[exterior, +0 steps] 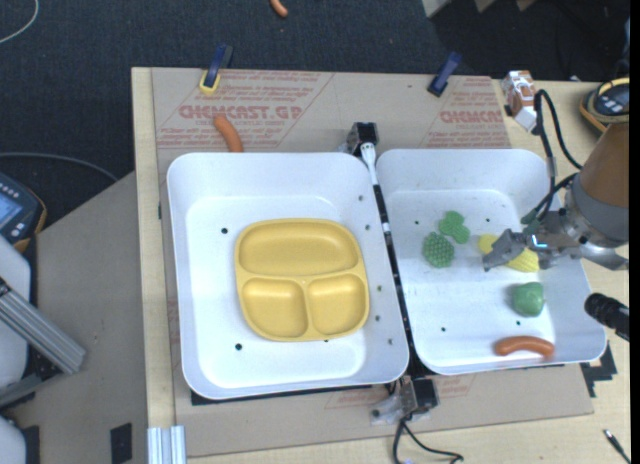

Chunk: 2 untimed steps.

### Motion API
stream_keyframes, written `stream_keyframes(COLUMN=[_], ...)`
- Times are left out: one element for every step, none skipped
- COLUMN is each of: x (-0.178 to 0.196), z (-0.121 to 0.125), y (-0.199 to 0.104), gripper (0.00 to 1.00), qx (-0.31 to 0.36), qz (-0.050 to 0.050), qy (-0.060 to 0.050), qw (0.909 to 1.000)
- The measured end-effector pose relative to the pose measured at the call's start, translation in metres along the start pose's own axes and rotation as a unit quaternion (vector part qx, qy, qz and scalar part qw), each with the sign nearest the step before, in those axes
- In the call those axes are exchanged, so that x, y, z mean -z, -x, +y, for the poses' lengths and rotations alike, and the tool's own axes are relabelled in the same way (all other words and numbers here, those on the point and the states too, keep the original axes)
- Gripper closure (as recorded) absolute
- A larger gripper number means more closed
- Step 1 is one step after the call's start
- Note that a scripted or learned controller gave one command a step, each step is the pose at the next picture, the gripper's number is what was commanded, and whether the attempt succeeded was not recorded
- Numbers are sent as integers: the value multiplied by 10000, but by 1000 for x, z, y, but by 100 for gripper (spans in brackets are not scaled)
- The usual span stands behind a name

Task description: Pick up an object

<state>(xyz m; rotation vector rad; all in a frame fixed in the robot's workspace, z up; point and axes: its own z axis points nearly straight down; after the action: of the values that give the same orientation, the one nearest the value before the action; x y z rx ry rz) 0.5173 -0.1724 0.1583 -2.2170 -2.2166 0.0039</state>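
The right bin holds several small toy foods. A bumpy green piece lies near its middle, with a smaller green piece just behind it. A yellow piece lies further right, partly hidden under my gripper, which hangs low right over it. In front of that lie a round green piece and, near the front rim, an orange sausage. The arm comes in from the right, over the bin's right wall.
The left bin holds a yellow divided plate. Another orange sausage lies on the cardboard behind the left bin. Blue clamps grip the board's back edge. A black cable runs along the right bin's far corner.
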Motion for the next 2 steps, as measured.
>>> stream_keyframes(x=[-55,-75], z=[-6,-7], y=[8,7], gripper=[0,0], qx=[-6,-1], qz=[0,0], qy=[-1,7], qw=[10000,10000])
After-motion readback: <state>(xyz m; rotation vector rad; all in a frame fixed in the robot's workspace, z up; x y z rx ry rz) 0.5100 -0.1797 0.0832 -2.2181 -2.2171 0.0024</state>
